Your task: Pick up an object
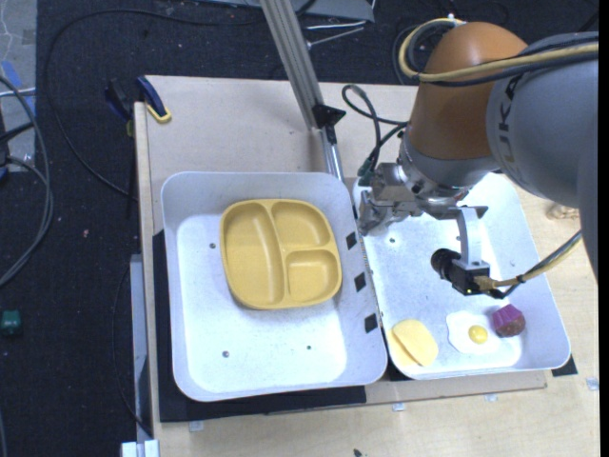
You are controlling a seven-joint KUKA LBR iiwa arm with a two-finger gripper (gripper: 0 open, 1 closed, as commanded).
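Gripper [379,209] over far-left part of right bin [533,255], finger state cannot tell (wrist blocks view). Candidate objects lie nearward: yellow piece [415,342], fried egg [477,333], purple item [508,320] along near edge.

Pale wooden bench [238,127] — two shallow white bins side by side, left bin [190,350], right bin [538,255].

A mustard-yellow three-compartment plastic plate [282,253] lies in the plain white left bin [195,350]. In the white right bin [533,246] are a pale yellow rounded wedge [415,342], a white fried egg with a yellow yolk [476,334] and a dark purple lump [509,321]. The grey arm [552,112] carries a glossy orange band [466,84].
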